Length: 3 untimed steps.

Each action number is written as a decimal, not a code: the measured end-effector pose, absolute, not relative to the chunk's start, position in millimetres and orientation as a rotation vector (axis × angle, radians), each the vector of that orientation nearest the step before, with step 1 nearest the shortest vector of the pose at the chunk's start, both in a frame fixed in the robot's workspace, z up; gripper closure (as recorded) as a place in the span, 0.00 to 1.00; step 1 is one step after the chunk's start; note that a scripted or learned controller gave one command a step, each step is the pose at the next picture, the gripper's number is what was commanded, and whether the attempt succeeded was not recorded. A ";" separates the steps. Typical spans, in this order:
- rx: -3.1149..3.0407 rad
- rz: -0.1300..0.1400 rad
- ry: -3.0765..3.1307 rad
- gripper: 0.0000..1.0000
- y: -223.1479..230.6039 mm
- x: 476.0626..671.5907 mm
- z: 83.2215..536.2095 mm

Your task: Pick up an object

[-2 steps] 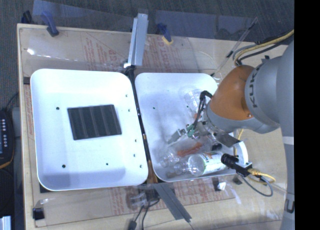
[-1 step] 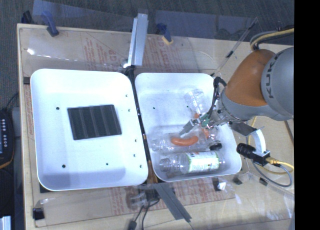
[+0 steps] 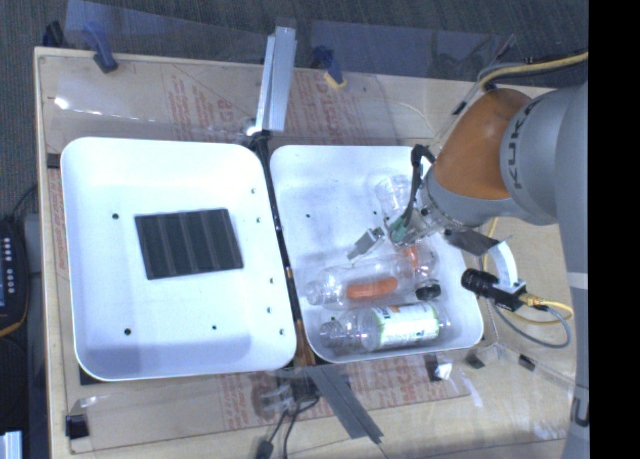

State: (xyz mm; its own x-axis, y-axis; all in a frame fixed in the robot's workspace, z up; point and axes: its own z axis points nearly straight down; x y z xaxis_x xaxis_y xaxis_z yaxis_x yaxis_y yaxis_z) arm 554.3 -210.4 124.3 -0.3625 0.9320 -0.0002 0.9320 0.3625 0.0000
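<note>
My gripper [image 3: 388, 234] hangs low over the middle of the right bin [image 3: 300, 182], reaching in from the right under the orange-banded wrist. A crumpled clear plastic item [image 3: 393, 191] lies just behind it. In front of it lies a clear bottle with orange contents [image 3: 368, 290]. A larger clear bottle with a white and green label [image 3: 400, 327] rests along the bin's front wall. A small black cap [image 3: 428, 290] sits beside the orange bottle. I see nothing clearly between the gripper's tips.
The left bin [image 3: 90, 177] holds a dark ribbed rectangular pad [image 3: 189, 243] near its centre. A metal bar [image 3: 274, 77] stands behind the gap between the bins. The arm's body covers the right bin's right rim.
</note>
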 end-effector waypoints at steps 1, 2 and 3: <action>1.779 -0.002 2.592 0.00 -210.9 555.1 140.9; 1.759 -0.002 2.607 0.00 -209.5 548.4 134.2; 1.768 -0.003 2.600 0.00 -210.7 546.7 145.5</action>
State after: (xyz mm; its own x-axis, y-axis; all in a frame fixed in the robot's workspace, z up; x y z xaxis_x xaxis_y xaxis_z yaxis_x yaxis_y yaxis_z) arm 546.7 -210.7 145.5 -0.3674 0.9301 0.0008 0.9301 0.3674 -0.0027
